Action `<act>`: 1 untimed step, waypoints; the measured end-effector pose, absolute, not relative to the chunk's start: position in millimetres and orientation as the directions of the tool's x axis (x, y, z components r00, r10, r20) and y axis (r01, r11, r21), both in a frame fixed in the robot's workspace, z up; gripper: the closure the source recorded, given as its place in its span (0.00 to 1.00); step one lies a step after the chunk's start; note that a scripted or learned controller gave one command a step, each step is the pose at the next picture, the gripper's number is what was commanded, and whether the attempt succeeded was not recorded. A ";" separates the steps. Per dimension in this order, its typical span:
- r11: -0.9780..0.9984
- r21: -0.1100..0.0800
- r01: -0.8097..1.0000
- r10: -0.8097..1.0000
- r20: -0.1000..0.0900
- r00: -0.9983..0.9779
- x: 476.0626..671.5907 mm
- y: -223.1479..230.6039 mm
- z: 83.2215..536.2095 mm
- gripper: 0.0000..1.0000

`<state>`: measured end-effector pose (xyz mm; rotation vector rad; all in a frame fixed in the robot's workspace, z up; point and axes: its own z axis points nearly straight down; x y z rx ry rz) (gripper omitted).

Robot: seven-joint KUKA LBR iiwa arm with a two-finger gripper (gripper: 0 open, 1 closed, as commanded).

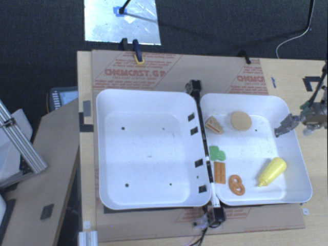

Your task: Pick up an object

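Observation:
The right bin (287, 106) holds several small objects. A tan sandwich wedge (214, 124) and a round beige cookie (241, 121) lie near its far side. A green leafy piece (217, 153), an orange wafer (220, 172) and a brown pretzel (237, 184) sit along its left wall towards the front. A yellow bottle (271, 171) lies tilted at the front right. My gripper (296, 127) hangs over the right rim of this bin, right of the cookie and above the yellow bottle, touching none of the objects.
The left bin (148, 147) stands beside the right one, with a black hinged divider (202, 142) between them. Both rest on a cardboard sheet (169, 70). A shiny metal plate (122, 14) lies at the back left.

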<state>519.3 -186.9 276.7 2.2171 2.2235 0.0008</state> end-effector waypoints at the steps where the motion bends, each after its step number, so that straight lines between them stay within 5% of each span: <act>1: 0.006 0.022 1.000 1.000 -0.007 -0.006 502.8 -176.4 516.6 0.00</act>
